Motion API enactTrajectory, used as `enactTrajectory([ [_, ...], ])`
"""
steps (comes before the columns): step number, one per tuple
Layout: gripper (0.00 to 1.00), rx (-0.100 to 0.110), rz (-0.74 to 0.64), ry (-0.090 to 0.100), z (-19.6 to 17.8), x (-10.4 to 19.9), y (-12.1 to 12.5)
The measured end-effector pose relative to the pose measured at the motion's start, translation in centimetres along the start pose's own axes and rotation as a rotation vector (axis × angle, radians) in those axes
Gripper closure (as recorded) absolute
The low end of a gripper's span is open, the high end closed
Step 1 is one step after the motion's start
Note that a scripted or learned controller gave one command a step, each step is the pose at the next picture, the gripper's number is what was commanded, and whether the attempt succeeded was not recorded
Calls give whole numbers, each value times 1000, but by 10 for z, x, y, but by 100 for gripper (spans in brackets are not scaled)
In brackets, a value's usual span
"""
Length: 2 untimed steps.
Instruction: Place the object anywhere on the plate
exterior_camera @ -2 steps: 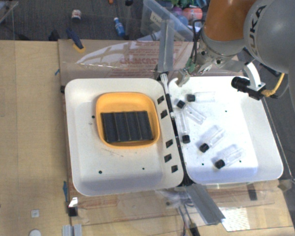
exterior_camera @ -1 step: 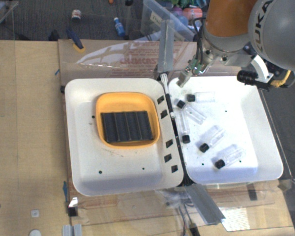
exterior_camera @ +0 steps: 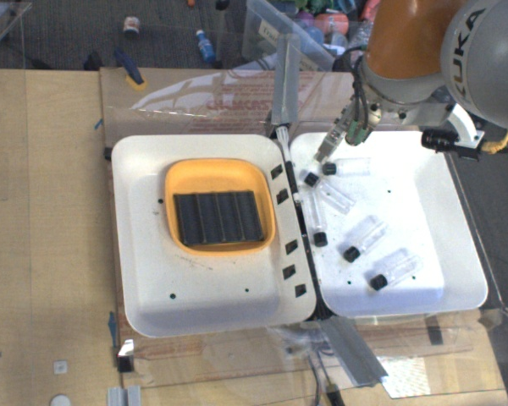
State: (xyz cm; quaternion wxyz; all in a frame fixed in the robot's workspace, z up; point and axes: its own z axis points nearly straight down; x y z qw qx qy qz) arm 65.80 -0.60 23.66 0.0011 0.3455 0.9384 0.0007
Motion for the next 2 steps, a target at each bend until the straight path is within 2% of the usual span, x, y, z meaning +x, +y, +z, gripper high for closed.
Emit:
enactTrajectory([
  [1, 100, -4, -129, -6, -16, -5, -5],
  [2, 100, -2, -357, -4, -12, -13, -10],
])
